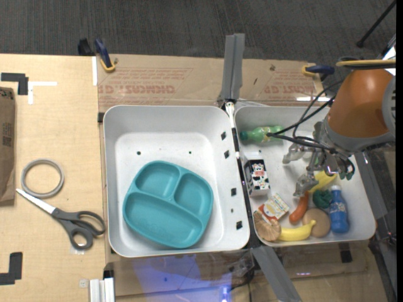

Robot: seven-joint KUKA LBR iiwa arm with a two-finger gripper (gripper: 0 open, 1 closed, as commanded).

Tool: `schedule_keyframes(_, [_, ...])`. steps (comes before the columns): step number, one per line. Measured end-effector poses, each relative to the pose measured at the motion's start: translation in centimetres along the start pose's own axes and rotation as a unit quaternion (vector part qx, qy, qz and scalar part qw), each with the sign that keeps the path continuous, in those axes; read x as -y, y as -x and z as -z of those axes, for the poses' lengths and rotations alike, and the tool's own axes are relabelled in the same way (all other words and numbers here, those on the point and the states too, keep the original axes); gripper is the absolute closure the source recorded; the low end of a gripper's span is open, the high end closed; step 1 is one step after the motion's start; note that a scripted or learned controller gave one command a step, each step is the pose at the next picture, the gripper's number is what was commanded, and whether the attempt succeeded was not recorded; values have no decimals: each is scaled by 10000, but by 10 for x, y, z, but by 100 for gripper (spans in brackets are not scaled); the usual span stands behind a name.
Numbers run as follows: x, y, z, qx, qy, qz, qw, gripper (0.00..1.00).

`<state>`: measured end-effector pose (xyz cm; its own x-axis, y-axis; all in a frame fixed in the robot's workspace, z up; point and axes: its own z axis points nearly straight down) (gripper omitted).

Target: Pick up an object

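Bench (50, 124): tan top, cardboard sheet at 12 o'clock behind the bins. It carries two shallow white bins side by side so that picking has a source and a spare place.

Left bin (119, 131): holds one item, a teal divided plate (168, 204), lying flat toward the bin's 6 o'clock. Nothing else in it; likely it serves as the drop side.

Right bin (359, 228): the cluttered one, so this is where the pick target must lie. Objects crowd toward its 6 o'clock edge, many touching.

Arm (356, 106): grey with orange band, enters from 3 o'clock and hangs over the right bin's centre. Cables loop off it toward 9 o'clock.

Gripper (318, 172): pointed down into the pile, just above a yellow piece (325, 179). Fingers are lost in wrist hardware and clutter; cannot tell how far apart they stand, and nothing is seen between them. Judgement: a descent on the pile, no grasp confirmed.

Contents, larger to smaller:
- blue bottle (338, 211), at 4 o'clock from the gripper, leaning on the far wall side.
- banana (297, 232), at the bin's 6 o'clock rim.
- green bottle (257, 134), at the bin's 11 o'clock, apart from the rest.
- black-and-white carton (256, 176), against the 9 o'clock wall.
- orange carrot-like piece (300, 209), directly at 6 o'clock from the gripper.
- dark green round piece (322, 199), touching the blue bottle.

Off-bin: scissors (63, 216) and tape roll (42, 177) at the bench's 9 o'clock, out of play.
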<state>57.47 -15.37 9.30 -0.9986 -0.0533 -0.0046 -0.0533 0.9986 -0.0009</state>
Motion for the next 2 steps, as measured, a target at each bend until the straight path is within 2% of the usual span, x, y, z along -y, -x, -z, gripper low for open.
schedule_keyframes(1, [65, -43, 0, -4, 3, 302, 9995, 0])
schedule_keyframes(2, [46, -86, 0, -2, 5, 190, 9998, 0])
